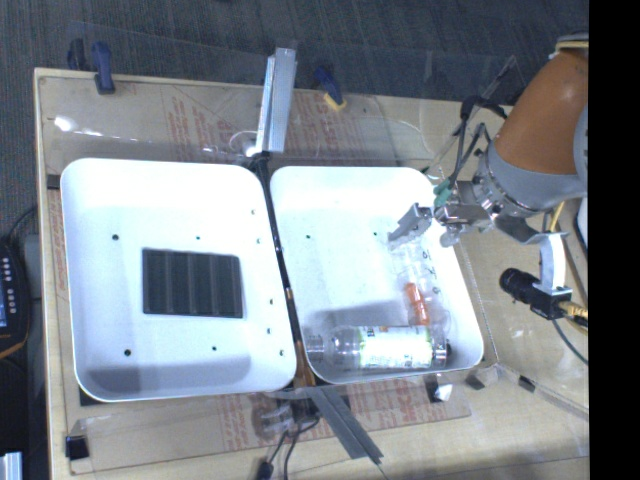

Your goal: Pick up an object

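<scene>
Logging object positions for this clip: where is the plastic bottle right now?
The plastic bottle lies on its side along the near wall of the right bin, just below a small orange item, well away from the gripper.

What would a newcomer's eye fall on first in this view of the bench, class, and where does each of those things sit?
The orange band on the arm at the right edge draws the eye first, with the gripper hanging over the right bin. Next is the dark ribbed rectangle in the middle of the left bin. Last, a clear plastic bottle lies on its side along the right bin's near wall.
</scene>
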